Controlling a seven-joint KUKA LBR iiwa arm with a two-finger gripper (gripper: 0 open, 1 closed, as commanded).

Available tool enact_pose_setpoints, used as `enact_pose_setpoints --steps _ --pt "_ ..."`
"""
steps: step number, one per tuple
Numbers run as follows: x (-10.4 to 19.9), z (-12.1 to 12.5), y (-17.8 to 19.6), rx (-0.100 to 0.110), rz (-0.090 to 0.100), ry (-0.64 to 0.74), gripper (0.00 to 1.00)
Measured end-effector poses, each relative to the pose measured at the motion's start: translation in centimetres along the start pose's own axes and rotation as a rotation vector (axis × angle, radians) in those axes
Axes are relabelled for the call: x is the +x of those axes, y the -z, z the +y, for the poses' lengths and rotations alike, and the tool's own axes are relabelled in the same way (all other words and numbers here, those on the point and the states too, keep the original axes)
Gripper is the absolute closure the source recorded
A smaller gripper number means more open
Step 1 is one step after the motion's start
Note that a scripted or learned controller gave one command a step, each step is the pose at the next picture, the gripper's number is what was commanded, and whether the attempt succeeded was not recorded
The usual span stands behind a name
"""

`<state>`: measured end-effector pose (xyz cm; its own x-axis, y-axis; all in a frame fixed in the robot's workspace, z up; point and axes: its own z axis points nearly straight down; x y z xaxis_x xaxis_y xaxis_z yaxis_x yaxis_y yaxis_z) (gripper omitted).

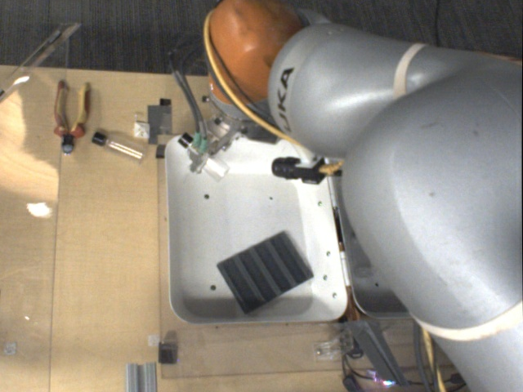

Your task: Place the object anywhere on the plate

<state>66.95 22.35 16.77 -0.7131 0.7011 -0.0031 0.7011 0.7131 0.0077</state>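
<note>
Plate (265, 271), dark and ribbed, lies at six o'clock in the bin (245, 219) while our claw (203, 155) hovers at eleven, grip unreadable, so we may drop the object short or carry nothing.

One grey arm (392, 129) was seen over the bench. One white bin (245, 219) was counted in full, with the edge of a second (372, 300) beside it. One dark ribbed block (264, 271) was counted inside the first bin. One pair of red-handled pliers (70, 113) was counted on the bench (90, 268).
</note>
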Motion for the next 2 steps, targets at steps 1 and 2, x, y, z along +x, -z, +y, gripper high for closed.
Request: enact_pose_setpoints --steps 1,2 --pt "0.9 0.1 2.6 0.001 0.001 0.029 1.0" --pt "0.9 -0.1 10.7 0.0 0.0 0.054 1.0"
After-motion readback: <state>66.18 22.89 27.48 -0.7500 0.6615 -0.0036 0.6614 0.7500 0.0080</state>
